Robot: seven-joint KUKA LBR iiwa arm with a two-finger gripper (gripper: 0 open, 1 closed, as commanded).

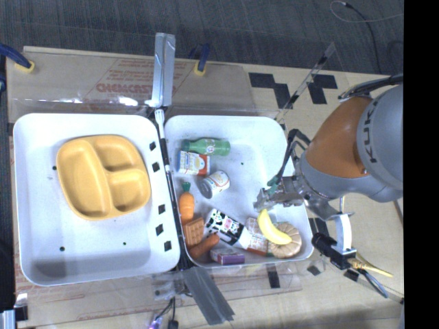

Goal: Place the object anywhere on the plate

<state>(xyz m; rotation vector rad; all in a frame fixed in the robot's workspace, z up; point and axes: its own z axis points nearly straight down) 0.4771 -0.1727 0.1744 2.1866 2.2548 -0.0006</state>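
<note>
Arm: grey body with its orange band [337,142] rises closest to the lens, coming in from the right over the right bin [236,125]; its bulk covers that bin's right wall.
Hand: the hand [269,199] sits low over the right bin's right half; whether it is open or closed cannot be told, since the wrist hides most of it.
Banana: the banana [272,228] lies just below the hand, apparently apart from it; whether anything touches is hard to judge.
Banana axis: long axis runs from upper left to lower right, curved, the upper tip pointing up toward the hand, the lower end resting on a round beige item [288,242].
Plate: the yellow plate [103,177], with three compartments, lies in the left bin [41,252], well apart to the hand's left.
Left of the hand: a green bottle [206,146] lying sideways, a small carton [193,162], a white cup [217,183] on its side, a carrot [186,206].
Below-left of the hand: a black-and-white patterned carton [225,226], a waffle-like piece [194,230], a purple block [227,256]; these crowd together and overlap, so their edges are hard to separate.
Worktop: the worktop [226,81] is brown board with printed red text too blurred to read.
</note>
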